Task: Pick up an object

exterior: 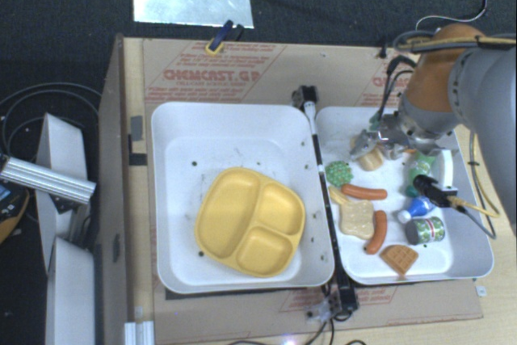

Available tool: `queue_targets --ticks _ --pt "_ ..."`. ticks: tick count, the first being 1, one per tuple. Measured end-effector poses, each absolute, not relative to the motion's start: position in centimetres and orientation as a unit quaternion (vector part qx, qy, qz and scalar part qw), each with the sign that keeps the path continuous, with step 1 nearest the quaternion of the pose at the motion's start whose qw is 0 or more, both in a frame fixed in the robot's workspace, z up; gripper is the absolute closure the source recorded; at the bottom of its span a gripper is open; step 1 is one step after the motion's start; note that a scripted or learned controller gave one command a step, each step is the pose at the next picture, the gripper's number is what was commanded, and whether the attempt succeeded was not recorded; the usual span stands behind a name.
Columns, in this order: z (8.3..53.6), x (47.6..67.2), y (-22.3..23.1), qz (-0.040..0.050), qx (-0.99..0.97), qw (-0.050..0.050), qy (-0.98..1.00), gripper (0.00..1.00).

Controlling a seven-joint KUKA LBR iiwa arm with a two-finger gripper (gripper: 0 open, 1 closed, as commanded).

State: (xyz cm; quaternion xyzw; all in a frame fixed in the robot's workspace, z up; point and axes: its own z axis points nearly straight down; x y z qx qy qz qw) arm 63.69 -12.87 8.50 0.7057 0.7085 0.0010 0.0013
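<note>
Starting at the left bin (174, 174), ignore the yellow tray (250, 220); your targets crowd the right bin (472, 254): broccoli (338, 172), sausage (365, 192), and a tan piece (371, 160) just beside the pincer (373, 143). Settle on that tan piece, and descend straight so neighbours stay put. You cannot tell the pincer's spread here. The arm (472, 89) reaches in from the right, wrist bent low over the bin's far corner.

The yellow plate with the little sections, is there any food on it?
Empty. The yellow plate lies in the left bin with all three sections bare.
</note>
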Motion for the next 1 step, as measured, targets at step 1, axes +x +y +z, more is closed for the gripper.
queue_targets --ticks 1 --pt "9.56 63.75 -12.88 0.0017 0.705 0.002 0.709 1.00"
